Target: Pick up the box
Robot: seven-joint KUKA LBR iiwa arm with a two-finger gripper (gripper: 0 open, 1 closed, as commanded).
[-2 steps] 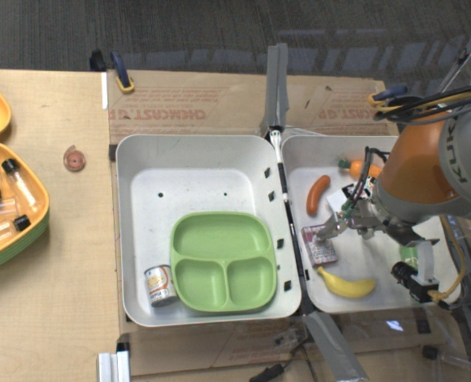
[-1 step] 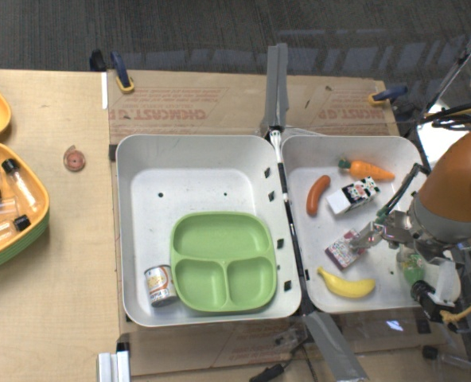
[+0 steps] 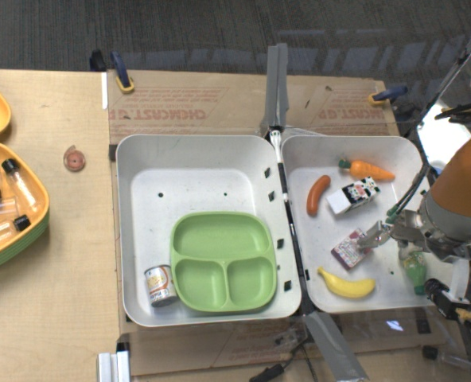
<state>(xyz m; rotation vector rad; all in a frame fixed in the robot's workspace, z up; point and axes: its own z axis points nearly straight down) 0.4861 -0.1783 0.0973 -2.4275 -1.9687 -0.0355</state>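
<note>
Box (image 3: 349, 250) lies in right bin (image 3: 395, 151), above banana (image 3: 346, 284); gripper (image 3: 372, 237) at its edge, jaws' state cannot be told.

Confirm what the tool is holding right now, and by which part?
Cannot be told. The tool sits at the right edge of the small pink box in the right bin, but no box shows between its fingers.

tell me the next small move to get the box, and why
Probably slide the gripper a little left and down over the box. Its tip sits at the box's right edge, not around it, and the banana lies close below.
</note>
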